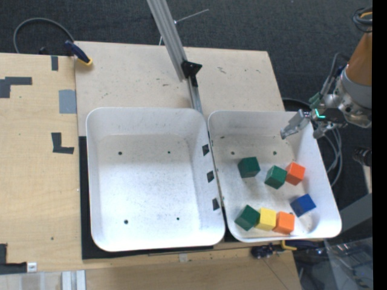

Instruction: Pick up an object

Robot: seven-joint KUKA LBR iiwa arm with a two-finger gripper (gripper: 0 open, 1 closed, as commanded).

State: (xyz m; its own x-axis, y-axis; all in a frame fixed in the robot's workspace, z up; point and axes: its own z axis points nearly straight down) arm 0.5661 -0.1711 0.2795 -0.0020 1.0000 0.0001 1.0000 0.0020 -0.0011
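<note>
We see seven small cubes, the things to be picked, all lying in the right bin point(219, 139). A dark green cube point(248, 167) sits alone near the bin's middle. To its right, a second green cube point(276, 177) touches an orange cube point(295, 173). Below those, toward the bin's lower right corner, lies a blue cube point(303, 205), apart from the rest. Along the near edge three cubes form a touching row: a green cube point(247, 217) on the left, a yellow cube point(266, 218) in the middle, and an orange one point(285, 222) on the right.

The gripper point(294, 126) hangs over the upper right part of this bin, near its far right rim, well apart from every cube. We see nothing between its fingers, and we cannot tell from this view whether they are apart or together. Behind it the grey arm point(357, 95), with its orange band, reaches in from the right edge, trailing dark cables.

The left bin point(97, 125) stands just beside the right one, their rims touching along the middle. Both rest on a pale wooden bench point(133, 71). A metal rail point(169, 29) runs at a slant from the top down to the point where the bins meet. A cable with a blue and yellow clip point(78, 52) lies at the bench's upper left corner.
</note>
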